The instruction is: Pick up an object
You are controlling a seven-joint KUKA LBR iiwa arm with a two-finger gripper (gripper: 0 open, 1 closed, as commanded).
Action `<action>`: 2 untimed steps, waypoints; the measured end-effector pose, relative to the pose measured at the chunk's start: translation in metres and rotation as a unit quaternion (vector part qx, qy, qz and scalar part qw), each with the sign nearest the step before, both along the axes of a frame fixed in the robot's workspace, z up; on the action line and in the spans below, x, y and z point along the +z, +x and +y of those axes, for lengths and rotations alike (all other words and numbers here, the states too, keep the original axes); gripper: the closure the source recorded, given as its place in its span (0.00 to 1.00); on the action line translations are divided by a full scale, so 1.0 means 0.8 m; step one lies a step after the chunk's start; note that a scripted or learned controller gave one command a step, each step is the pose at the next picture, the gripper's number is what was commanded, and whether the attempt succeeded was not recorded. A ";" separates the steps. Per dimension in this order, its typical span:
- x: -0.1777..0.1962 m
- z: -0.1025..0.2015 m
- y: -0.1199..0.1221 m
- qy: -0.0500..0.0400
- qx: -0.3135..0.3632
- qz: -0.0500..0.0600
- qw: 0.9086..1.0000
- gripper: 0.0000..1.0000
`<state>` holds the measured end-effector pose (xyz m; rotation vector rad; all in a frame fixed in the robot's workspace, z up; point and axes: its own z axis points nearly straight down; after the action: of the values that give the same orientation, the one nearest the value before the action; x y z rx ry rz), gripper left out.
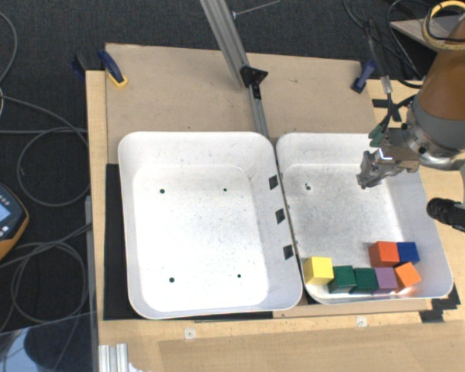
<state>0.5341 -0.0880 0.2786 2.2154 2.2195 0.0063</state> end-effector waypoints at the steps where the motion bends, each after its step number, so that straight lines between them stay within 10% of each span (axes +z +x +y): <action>1: -0.024 0.065 0.008 0.002 0.002 0.005 1.000 1.00; 2: -0.042 0.125 0.021 0.002 0.002 0.005 1.000 1.00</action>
<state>0.5510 0.0117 0.2449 2.2180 2.2310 -0.0009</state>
